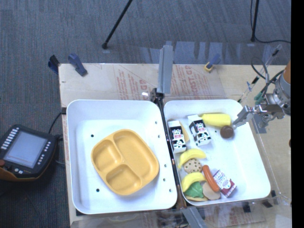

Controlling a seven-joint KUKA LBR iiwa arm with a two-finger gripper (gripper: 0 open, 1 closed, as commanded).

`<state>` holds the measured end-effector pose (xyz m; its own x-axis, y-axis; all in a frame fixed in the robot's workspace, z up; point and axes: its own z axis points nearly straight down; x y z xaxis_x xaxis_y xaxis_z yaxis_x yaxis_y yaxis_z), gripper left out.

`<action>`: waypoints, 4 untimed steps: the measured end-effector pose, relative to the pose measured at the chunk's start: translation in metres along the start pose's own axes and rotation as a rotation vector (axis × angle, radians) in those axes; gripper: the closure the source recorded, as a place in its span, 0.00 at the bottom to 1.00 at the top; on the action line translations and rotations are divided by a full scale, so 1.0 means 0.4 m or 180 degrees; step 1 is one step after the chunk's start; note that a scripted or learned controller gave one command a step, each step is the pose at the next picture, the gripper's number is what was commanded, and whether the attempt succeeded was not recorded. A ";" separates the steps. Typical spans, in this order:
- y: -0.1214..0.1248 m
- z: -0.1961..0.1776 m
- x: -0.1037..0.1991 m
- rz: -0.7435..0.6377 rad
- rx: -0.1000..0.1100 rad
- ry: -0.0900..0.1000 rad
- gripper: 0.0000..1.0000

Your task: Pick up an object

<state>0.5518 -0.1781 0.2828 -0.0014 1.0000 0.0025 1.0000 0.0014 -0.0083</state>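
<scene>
The gripper [247, 114] is seen at the right bin's [247, 175] far right rim; how open it is can't really be told, nothing visibly held. A brown round piece [227, 132] is just beside it, toy food piled further in.

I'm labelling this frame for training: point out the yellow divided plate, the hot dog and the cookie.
yellow divided plate [124, 161]: camera view, its central ridge.
hot dog [211, 178]: camera view, mid-length.
cookie [192, 166]: camera view, its face.

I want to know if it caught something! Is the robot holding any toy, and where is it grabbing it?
It cannot be told. The tool sits by a brown round toy in the right bin, with no hold visible.
</scene>
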 end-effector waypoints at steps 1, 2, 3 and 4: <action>-0.094 0.091 -0.012 -0.0055 0.0011 0.0003 0.00; 0.048 0.406 0.116 -0.0022 0.0037 0.0010 0.00; 0.209 0.494 0.154 -0.0232 -0.0008 -0.0004 0.00; 0.206 0.476 0.155 -0.0236 0.0010 0.0003 1.00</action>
<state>0.6326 -0.1154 0.0920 -0.0755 0.9971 0.0043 0.9971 0.0755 -0.0114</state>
